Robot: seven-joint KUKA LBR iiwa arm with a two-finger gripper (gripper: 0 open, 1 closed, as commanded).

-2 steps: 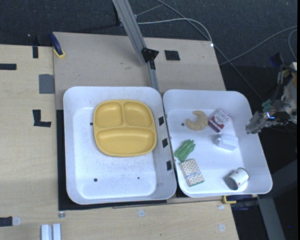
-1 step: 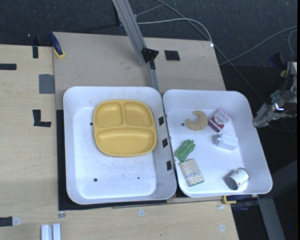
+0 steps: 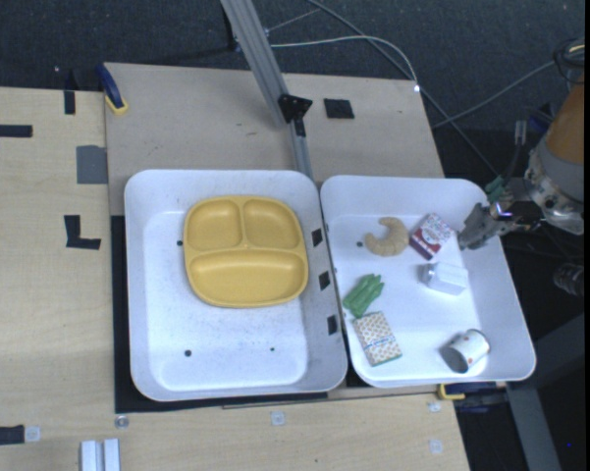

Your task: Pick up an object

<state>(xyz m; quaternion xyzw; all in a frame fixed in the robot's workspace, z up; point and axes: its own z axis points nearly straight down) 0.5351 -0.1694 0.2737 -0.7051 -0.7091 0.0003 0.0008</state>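
Two white bins sitting side by side on the bench. Left bin bearing a yellow divided plate, lying flat in its upper half, long compartment toward the near side.

Right bin holding the loose objects. Tan croissant-shaped piece lying in the upper middle, curved, long axis running roughly left to right with its tips turning upward. Red and white packet lying just to its right, tilted, long axis slanting from upper right to lower left. Small grey-white block lying below that packet, long axis near level. Green item lying near the left wall, long axis slanting from lower left to upper right. Patterned box lying just below it, long axis slanting down to the right. White cup lying on its side in the near right corner, dark mouth pointing lower left.

Gripper hanging over the right bin's upper right part, near the red and white packet but apart from it. Cannot tell how the jaws are standing; too dark and small. Nothing visibly held.
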